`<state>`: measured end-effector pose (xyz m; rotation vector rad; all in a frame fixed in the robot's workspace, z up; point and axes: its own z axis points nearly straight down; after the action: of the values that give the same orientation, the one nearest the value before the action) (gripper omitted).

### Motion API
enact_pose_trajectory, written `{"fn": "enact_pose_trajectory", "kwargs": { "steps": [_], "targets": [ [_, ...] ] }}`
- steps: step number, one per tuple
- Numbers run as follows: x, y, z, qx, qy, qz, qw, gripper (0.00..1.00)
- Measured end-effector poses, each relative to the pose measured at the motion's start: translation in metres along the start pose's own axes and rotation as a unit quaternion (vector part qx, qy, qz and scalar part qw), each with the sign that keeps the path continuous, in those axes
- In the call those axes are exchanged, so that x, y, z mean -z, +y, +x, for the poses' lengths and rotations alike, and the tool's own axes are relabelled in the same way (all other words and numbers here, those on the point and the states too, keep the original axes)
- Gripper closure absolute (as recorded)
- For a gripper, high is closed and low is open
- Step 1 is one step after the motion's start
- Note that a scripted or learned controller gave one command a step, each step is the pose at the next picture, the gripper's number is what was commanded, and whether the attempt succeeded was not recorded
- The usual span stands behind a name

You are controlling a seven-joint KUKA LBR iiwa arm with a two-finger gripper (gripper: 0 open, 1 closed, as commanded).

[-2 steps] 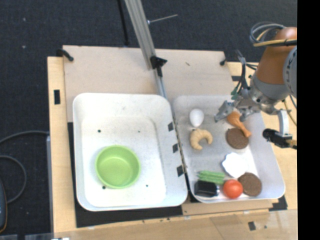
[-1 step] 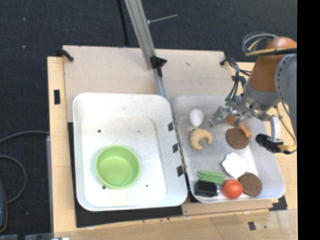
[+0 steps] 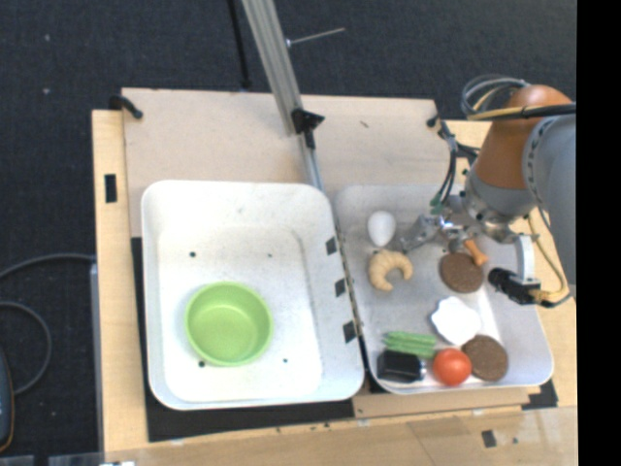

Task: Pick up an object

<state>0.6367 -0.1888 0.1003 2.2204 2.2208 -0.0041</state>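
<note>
Croissant (image 3: 390, 269) is my pick among the things in the right bin (image 3: 539, 349); it lies toward that bin's left wall, in the upper half, with the white egg (image 3: 381, 227) just beside it toward the bin's far edge; my claw (image 3: 427, 233) hangs over the bin's upper middle, to the right of the egg and near it, and whether it is open or closed I cannot tell, for the tips are a grey blur against the white floor; nothing shows between them, so I judge that I carry nothing; the relation that matters is this: the croissant lies from my claw toward the bin's left wall and a little toward the near edge, close by, with the egg as the nearer neighbour; its long axis runs roughly across the bin, left to right, the horns curling toward the near edge, so I would want my closing line to fall across that axis rather than along it; the brown disc (image 3: 461, 272) sits beneath my wrist, apart from the croissant, and should not hinder; the tomato (image 3: 450, 366), green beans (image 3: 410, 342) and black block (image 3: 399, 366) crowd the bin's near edge, well apart from my path; the left bin (image 3: 165, 212) carries the green bowl (image 3: 228, 323) near its near-left corner, which I leave alone.
</note>
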Motion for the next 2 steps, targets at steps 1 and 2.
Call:
{"fn": "enact_pose_trajectory", "kwargs": {
  "steps": [1, 2],
  "targets": [
    [0.013, 0.001, -0.001, 0.000, -0.001, -0.003, 1.0000, 1.00],
    [0.058, -0.002, -0.001, -0.001, 0.000, -0.004, 1.0000, 1.00]
  ]
}}
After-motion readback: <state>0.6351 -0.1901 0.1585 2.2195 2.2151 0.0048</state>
